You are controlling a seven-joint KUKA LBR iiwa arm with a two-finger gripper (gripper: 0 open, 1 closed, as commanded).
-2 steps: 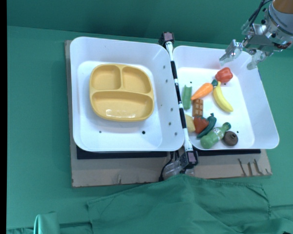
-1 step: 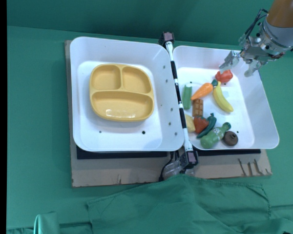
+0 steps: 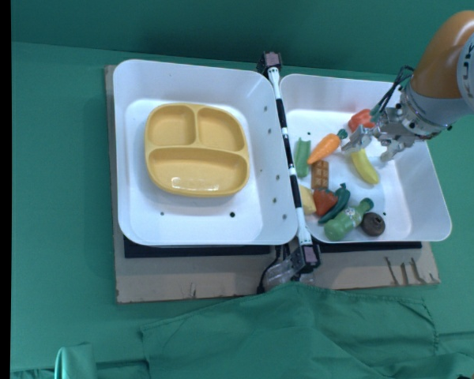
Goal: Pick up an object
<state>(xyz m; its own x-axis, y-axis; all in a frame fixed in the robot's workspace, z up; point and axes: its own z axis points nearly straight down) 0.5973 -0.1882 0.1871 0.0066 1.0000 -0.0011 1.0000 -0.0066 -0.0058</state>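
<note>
Here, two white bins sit side by side on the bench. The left bin (image 3: 134, 93) holds one thing: a yellow plate (image 3: 196, 150) with three parts, two small ones at the back and one long one at the front. Nothing lies on the plate.

The right bin (image 3: 426, 204) holds a pile of toy food. A carrot (image 3: 325, 148) lies near the middle, tilted, with a green bean (image 3: 302, 156) just beside it on the left. Below the carrot is a brown waffle piece (image 3: 321, 174). A yellow piece (image 3: 306, 200) lies by the bin's left wall, and a red piece (image 3: 325, 203) sits next to it. A dark green pepper (image 3: 337, 204) leans against the red piece. At the front are a light green bottle (image 3: 346, 222) and a round brown thing (image 3: 373, 224) (maybe a nut, hard to tell). A banana (image 3: 364, 166) lies more to the right, and a red tomato (image 3: 360, 120) sits at the back.

The gripper (image 3: 371, 142) comes in from the right and hangs over the right bin, between the tomato and the banana. Its fingers (image 3: 351, 141) are spread apart and hold nothing.
</note>
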